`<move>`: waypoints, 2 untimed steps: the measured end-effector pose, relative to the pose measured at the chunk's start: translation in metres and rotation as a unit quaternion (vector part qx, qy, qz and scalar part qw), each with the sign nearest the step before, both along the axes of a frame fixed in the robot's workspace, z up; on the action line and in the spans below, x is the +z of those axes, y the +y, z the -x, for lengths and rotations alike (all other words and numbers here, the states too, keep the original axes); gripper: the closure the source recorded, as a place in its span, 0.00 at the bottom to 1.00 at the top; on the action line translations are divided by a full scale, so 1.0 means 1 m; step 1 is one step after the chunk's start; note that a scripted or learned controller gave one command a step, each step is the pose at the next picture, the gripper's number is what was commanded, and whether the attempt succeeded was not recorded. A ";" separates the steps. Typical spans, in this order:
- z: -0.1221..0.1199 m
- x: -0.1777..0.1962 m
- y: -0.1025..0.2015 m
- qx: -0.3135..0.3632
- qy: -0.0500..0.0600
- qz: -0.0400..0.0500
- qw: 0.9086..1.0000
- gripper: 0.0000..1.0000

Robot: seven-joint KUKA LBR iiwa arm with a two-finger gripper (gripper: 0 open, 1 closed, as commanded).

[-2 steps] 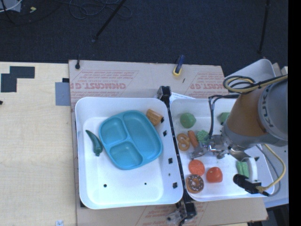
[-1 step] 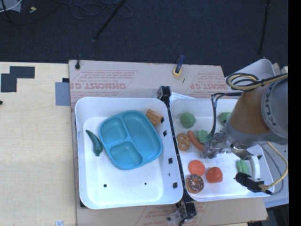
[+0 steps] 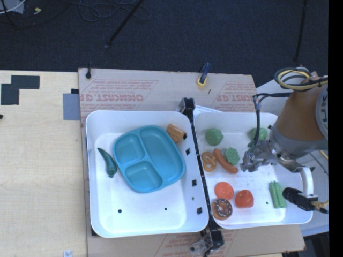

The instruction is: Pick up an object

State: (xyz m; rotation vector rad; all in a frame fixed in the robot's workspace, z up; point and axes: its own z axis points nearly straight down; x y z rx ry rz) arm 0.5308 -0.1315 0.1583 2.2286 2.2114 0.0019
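My gripper [image 3: 250,164] hangs low over the right bin [image 3: 257,218], just right of a small green leafy piece [image 3: 232,155] and an orange-red sausage [image 3: 225,161]. Nothing shows between its fingers. Around it lie a pretzel [image 3: 208,161], a green round vegetable [image 3: 214,136], a red-orange slice [image 3: 224,190], a red tomato [image 3: 244,198], a chocolate donut [image 3: 222,209] and a green bean pod [image 3: 276,194]. Another green piece [image 3: 257,135] sits partly behind the arm.
The left bin [image 3: 139,218] holds a blue divided plate [image 3: 147,157], a dark green pepper [image 3: 109,163] and a brown block [image 3: 176,133] at the plate's upper right. A black divider [image 3: 196,159] runs between the bins. Cables and the arm body [image 3: 300,125] crowd the right side.
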 end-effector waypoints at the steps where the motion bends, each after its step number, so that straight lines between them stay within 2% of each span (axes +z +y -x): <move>1: 0.004 0.046 0.006 0.004 0.000 0.000 1.000 1.00; 2: 0.003 0.070 0.005 0.004 0.001 0.000 1.000 1.00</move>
